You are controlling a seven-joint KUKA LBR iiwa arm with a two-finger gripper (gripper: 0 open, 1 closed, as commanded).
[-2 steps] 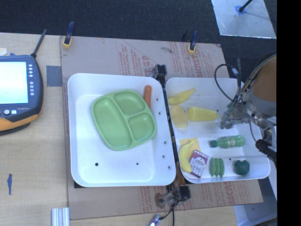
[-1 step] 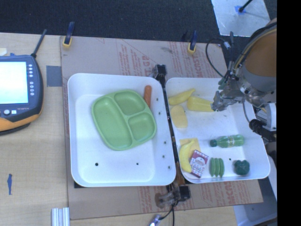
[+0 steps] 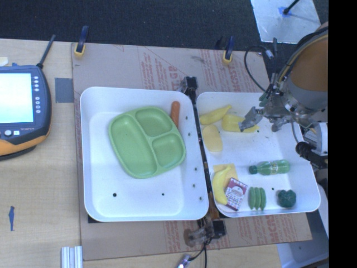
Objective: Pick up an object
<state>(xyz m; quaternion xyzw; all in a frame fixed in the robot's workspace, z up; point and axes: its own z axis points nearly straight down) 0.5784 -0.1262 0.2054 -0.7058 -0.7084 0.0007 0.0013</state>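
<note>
My gripper [image 3: 262, 123] hangs over the back of the right bin [image 3: 301, 149], open, with nothing between its fingers. Its left finger [image 3: 248, 120] sits at the right end of a yellow block [image 3: 231, 123]. Beside that block lie a yellow banana-shaped piece [image 3: 215, 115] and a pale yellow chunk [image 3: 212, 138]. Nearer the front are a green bottle [image 3: 269, 167], a yellow item [image 3: 223, 176] with a red and white packet [image 3: 235, 194] on it, a green ridged piece [image 3: 256, 198] and a dark green lump [image 3: 286, 198].
The left bin [image 3: 139, 205] holds a green divided plate [image 3: 147, 142] and an orange stick [image 3: 175, 114] at its back right. A control pendant [image 3: 19, 108] lies on the bench at far left. Clamps [image 3: 80, 48] pin the cardboard sheet under both bins.
</note>
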